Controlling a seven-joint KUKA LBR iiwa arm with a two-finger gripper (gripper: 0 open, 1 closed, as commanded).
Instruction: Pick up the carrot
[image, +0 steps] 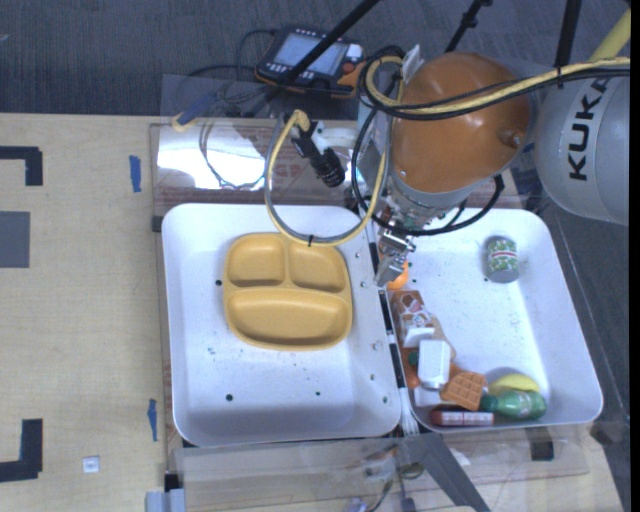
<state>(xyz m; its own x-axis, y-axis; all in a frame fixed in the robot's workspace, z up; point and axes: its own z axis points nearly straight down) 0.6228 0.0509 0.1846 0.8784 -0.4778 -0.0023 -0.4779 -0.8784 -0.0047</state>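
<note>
1. Over the left rim of the right bin (560, 300), just beside the divide between the two bins, hangs the gripper (391, 262), small and dark beneath the arm's big orange wrist housing (455, 120).
2. How wide the gripper stands cannot be told: the housing and cables shadow it, and it is too small to read. Nothing can be made out in its hold.
3. Just nearer than the gripper lies a brownish-orange piece (408, 300), too blurred to name.
4. A thin orange strip (400, 366), seemingly the carrot, lies along the right bin's left wall, nearer than the gripper and apart from it. A white block (433, 362) lies just beside it and covers part of it.
5. A waffle piece (464, 388), a yellow item (516, 382), a green item (516, 404) and a red-and-white tube (462, 418) crowd the near right corner.
6. A small can (502, 257) stands alone towards the far right.
7. A yellow divided plate (288, 291) sits in the left bin (200, 380).
</note>
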